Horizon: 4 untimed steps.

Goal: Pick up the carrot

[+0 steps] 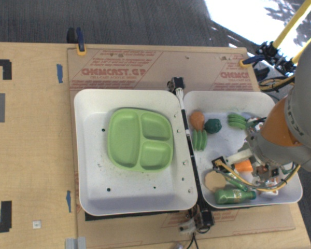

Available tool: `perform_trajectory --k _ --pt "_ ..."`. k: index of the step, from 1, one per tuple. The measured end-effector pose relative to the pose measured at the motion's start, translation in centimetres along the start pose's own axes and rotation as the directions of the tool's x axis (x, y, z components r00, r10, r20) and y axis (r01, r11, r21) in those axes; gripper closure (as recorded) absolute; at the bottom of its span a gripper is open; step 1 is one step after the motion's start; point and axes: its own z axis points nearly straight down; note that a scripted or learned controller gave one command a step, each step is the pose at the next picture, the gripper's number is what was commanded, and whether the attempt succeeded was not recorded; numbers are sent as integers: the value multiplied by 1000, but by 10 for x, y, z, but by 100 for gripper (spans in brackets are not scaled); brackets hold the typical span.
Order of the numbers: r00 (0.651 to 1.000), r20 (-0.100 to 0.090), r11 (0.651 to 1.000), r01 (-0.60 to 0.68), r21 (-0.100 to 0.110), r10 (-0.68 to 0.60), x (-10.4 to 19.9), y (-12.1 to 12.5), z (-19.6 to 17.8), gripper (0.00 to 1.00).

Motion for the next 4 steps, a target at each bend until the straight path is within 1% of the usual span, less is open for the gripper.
perform_trajectory --k 1,2,3,4 --pt "1000 4 1000 19 -5 -19 2 -16 0 0" --pt "1000 2 1000 -20 1 20 2 -16 0 0" --pt "1000 -2 1000 -20 1 20 4 -15 -11 100" --pt "1000 -1 1000 -18 2 18 5 -16 -21 100"
